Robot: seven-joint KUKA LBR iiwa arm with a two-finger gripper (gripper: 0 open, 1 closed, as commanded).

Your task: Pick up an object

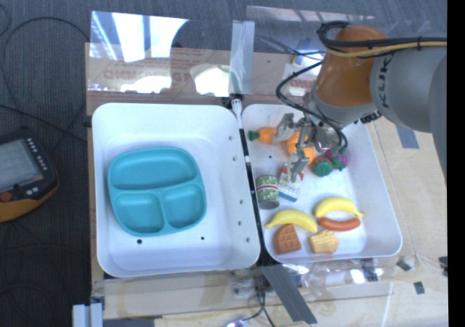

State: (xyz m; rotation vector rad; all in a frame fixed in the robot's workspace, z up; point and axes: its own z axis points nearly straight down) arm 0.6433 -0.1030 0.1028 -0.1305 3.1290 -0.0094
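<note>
My gripper (299, 150) is lowered into the right bin (378, 195), over the cluster of toy food in its upper half. From this overhead slant I cannot tell what state the tool is in; its metal parts overlap the objects beneath, and I see nothing clearly held.

Status of the task: the pick is not yet complete. Every object I can make out lies in the bin, none lifted clear.

Candidate objects, by position:
- An orange piece, probably a carrot (266, 134), lies just left of the gripper, near the bin's dividing wall.
- A second orange item (308, 151) lies directly under the tool, partly hidden by it.
- A red and green item (328, 165), too small to name with confidence, sits just right of the tool.
- A small can (267, 191) stands below the gripper, near the left wall.
- Two bananas (292, 219) (337, 207), a sausage (338, 223), a waffle piece (286, 239) and a yellow-orange piece (324, 243) lie in the lower part, apart from the tool.

The left bin (123, 129) bears a teal divided tray (155, 190).

Remaining steps, in my judgement: secure a grasp on one item beneath the tool, most likely the orange one, then raise it clear of the bin.
</note>
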